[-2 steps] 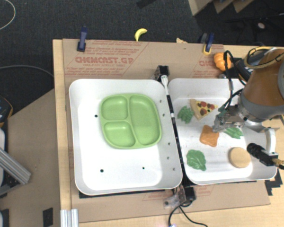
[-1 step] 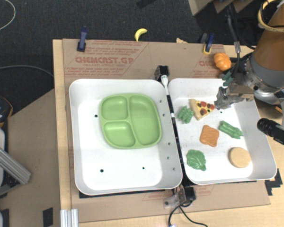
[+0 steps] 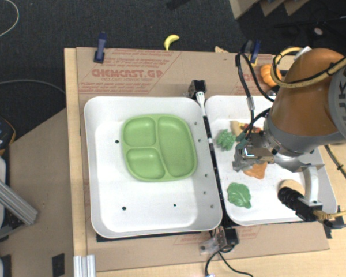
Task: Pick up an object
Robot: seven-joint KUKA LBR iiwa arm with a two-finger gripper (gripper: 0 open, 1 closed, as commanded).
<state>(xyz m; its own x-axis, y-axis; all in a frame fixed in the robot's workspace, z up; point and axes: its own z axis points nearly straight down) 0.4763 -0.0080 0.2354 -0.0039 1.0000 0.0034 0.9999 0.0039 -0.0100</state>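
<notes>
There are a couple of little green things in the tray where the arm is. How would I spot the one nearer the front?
Start at the right bin, where the gripper is. Look toward its front edge for the leafy green piece lying alone on bare white. The other green piece sits farther back, near the divider, beside the gripper.

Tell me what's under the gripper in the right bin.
An orange object pokes out beneath the gripper; most of it is covered. Two green pieces lie nearby.
</notes>
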